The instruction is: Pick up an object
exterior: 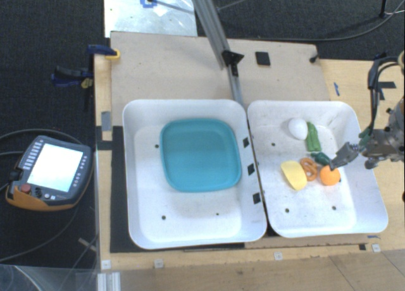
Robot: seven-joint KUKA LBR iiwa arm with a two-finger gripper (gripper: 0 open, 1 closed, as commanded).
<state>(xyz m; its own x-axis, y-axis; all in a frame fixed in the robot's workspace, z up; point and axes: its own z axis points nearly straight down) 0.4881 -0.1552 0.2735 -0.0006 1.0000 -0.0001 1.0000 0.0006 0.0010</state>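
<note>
Grey arm end with dark tool, beside the right bin

By the right rim of the right bin (366, 176), the arm's end shows as a blocky grey metal body with dark fittings. Black cables loop above it in thin arcs. From it, over the bin, juts the tool (342, 157), a slim dark grey piece with lighter edges.

We see arm (387, 138) entering from right, wrist low over right bin (361, 214), near its right wall. Gripper (345, 155) angled down-left toward bin's middle, dark finger (347, 154) stretched out in that direction. We can't tell finger spacing. Cabling loops above wrist, beyond bin's upper right corner.
</note>
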